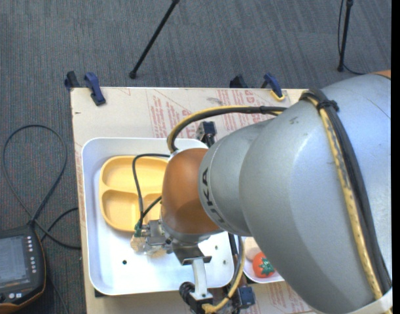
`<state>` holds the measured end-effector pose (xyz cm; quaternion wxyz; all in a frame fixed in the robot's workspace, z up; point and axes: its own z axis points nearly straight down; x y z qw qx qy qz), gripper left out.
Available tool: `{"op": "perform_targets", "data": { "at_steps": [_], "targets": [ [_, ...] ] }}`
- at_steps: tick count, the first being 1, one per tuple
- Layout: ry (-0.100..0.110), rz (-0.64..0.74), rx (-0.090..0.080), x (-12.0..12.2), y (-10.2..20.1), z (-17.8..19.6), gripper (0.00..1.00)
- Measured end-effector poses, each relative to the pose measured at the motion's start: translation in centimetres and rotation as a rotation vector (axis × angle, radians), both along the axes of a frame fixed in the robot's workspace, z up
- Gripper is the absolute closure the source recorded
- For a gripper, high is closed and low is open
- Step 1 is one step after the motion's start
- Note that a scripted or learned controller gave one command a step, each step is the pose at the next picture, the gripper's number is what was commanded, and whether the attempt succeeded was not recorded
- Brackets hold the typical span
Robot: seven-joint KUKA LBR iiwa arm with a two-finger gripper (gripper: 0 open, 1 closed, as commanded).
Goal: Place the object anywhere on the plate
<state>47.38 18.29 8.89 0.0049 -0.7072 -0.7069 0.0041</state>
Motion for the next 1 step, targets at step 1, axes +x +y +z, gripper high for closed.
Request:
{"op": "perform_targets", "data": {
  "at_steps": [1],
  "targets": [
    [-0.002, 0.001, -0.001, -0.03, -2.04, 1.24, 1.0]
  ]
}}
